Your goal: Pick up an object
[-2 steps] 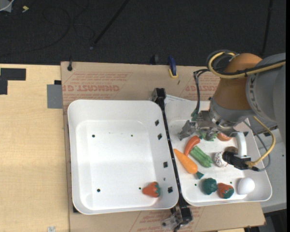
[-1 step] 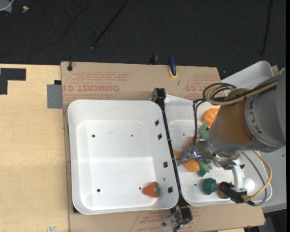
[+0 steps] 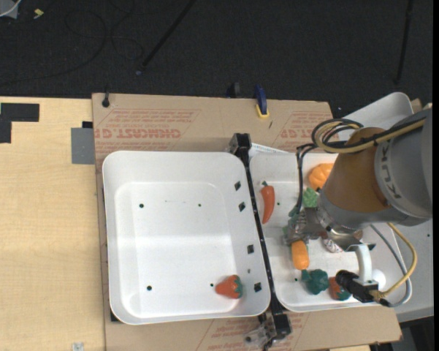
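Cardboard sheets cover the table under our two white bins; dark floor lies behind. Our hand hangs low in the right bin, just above a small orange piece. We cannot tell its spread, as the wrist hides it. A red-orange toy sits in the left bin's near corner.

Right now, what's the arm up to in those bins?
The KUKA arm is down over the right bin, its gripper low among small toy foods: an orange carrot-like piece just below it, a red pepper by the divider, a teal piece and an orange round one. Nothing is visibly held. The left bin holds one red-orange toy near its front right corner.
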Controlling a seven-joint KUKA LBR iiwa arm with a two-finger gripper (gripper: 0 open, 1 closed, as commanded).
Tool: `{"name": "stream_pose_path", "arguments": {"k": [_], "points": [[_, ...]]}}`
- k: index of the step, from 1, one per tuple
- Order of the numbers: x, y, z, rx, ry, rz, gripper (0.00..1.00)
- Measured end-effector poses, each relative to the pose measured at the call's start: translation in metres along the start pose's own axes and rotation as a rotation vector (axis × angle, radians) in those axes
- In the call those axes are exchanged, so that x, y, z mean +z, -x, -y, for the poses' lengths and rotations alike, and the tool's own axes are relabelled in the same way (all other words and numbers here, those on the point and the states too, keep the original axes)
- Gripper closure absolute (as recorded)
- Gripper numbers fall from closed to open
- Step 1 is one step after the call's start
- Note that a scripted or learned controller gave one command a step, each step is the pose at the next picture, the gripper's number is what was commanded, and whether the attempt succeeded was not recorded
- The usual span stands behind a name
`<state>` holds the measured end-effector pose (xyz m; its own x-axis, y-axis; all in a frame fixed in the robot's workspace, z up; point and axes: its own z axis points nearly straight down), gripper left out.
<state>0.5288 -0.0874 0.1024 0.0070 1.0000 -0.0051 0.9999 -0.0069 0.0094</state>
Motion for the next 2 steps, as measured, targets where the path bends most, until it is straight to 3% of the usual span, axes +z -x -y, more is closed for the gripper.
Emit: {"name": "stream_pose_path", "arguments": {"k": [1,2], "points": [[-0.091,-0.06,-0.069,-0.015,0.001,-0.007,1.0],[-0.085,-0.125,-0.115,-0.014,-0.009,-0.006,1.0]]}}
